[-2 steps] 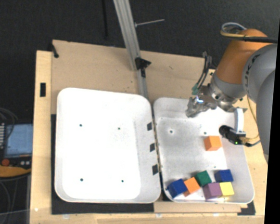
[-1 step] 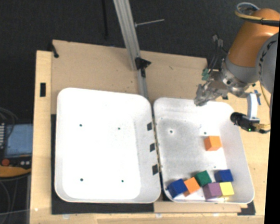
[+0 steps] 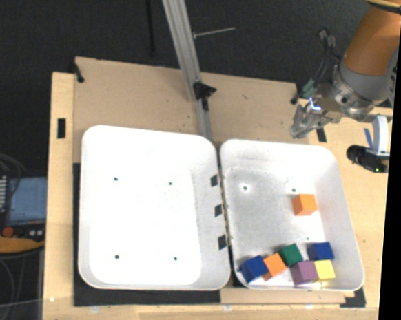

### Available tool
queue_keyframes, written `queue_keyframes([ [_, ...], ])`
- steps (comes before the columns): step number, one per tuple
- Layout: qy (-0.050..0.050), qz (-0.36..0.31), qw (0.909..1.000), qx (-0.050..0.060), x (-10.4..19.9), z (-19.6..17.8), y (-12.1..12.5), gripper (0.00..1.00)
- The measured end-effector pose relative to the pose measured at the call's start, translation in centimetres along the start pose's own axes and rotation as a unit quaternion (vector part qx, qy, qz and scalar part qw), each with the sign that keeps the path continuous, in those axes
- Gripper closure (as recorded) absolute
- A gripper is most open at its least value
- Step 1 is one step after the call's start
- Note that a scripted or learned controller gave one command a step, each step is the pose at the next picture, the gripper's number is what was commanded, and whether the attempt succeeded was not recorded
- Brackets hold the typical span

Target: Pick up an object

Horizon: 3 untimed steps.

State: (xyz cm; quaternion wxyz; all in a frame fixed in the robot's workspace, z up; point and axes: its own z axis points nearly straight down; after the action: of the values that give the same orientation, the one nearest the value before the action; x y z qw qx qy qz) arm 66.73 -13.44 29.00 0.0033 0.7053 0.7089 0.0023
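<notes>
Gripper [image 3: 305,124] up past the far rim of the right bin [image 3: 343,195], hanging over the bench [image 3: 136,95], well apart from every block. Can't tell if the fingers are open or closed, too blurry and small. Nothing visibly held.

Lone orange cube [image 3: 305,204] sitting by itself mid-bin, toward the right wall. Rest bunched along the near edge: blue block [image 3: 253,267], another orange block [image 3: 274,264] touching it, green block [image 3: 290,254], purple block [image 3: 304,271], yellow block [image 3: 324,270] and a second blue one [image 3: 320,251] just behind the yellow. Left bin [image 3: 148,207] beside it, just a few dark dots on the floor.
</notes>
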Motion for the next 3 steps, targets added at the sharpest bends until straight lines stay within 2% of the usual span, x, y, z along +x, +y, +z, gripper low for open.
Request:
queue_keyframes([
  [1, 0.000, 0.001, 1.0000, 0.004, 3.4, 0.6, -2.7, 1.00],
  [2, 0.001, 0.001, 1.0000, 0.003, 7.7, 0.4, -4.9, 1.00],
  [3, 0.001, 0.000, 1.0000, 0.004, 12.5, 2.3, -6.5, 1.00],
])
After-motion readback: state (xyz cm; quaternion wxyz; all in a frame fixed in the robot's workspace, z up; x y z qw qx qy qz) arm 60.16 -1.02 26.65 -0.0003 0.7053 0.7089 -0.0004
